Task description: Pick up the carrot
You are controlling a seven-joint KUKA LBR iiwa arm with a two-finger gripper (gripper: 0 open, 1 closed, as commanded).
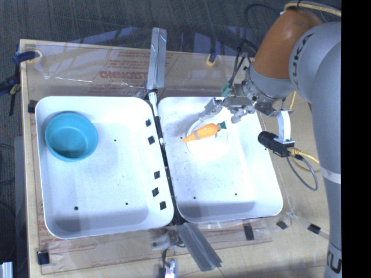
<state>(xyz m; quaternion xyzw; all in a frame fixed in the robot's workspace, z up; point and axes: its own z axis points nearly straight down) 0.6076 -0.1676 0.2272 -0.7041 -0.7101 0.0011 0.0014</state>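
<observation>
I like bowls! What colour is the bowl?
Blue: the bowl shows in the camera view.

Matt white plastic bins (116,213), a glossy blue plastic bowl (71,135), a smooth orange carrot (204,132).

A pale wooden bench (35,86) with a printed cardboard sheet under clear plastic film (110,68) along its far side stands on dark grey ribbed carpet floor (87,7). On the bench sit two shallow white plastic bins (104,213), side by side. A grey metal bar (156,59) runs from the seam between them toward the bench's far edge. Beyond the bench's left edge, dark cables (7,88) lie on the carpet.
</observation>
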